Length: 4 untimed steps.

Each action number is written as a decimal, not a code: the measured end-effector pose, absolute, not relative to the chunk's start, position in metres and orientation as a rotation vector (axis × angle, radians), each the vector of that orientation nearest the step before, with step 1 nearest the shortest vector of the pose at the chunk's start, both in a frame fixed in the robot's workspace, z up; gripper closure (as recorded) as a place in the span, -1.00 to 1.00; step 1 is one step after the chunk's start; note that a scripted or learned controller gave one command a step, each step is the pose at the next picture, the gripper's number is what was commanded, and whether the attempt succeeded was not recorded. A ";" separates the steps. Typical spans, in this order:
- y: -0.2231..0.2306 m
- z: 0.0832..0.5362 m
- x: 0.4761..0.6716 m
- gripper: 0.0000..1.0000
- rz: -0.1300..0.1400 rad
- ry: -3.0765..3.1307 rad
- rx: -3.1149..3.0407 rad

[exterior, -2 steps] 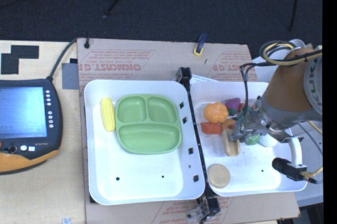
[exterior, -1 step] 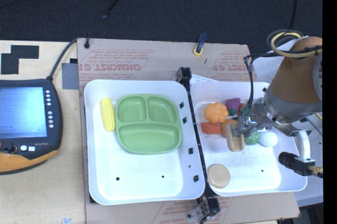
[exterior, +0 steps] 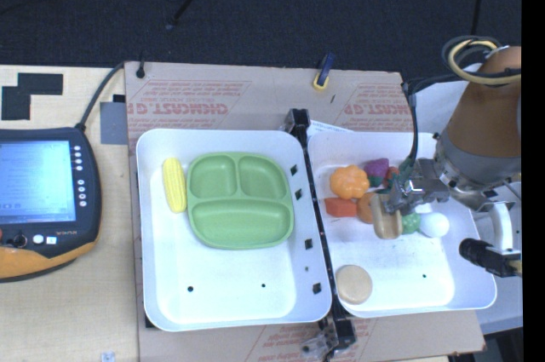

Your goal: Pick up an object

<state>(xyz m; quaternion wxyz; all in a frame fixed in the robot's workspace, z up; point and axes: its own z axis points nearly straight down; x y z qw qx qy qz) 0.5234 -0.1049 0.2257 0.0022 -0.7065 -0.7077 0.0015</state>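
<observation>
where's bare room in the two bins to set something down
Left bin: the strip below the green tray is bare. Right bin: floor right of the tan disc is free. Crowded around the gripper, among the orange toy, white egg and neighbours.

Orange toy [exterior: 349, 181], red piece [exterior: 341, 208], purple piece [exterior: 377, 169] clustered in right bin [exterior: 426, 288]; round bun [exterior: 354, 284] apart.

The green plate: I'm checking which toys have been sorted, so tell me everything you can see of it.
The green plate is a light green divided dish, plastic by its look, with rounded corners and three compartments: two smaller ones along the far side, one wide one along the near side. It lies flat and right way up on the floor of the left bin, toward its far half. All three compartments hold nothing. A yellow corn cob lies just beside its left edge.
</observation>
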 end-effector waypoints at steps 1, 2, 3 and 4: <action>-0.050 0.215 0.510 1.00 0.009 -2.219 -2.212; 0.000 0.217 0.513 1.00 0.009 -2.220 -2.214; 0.007 0.234 0.504 1.00 0.008 -2.220 -2.215; 0.007 0.233 0.506 1.00 0.009 -2.220 -2.214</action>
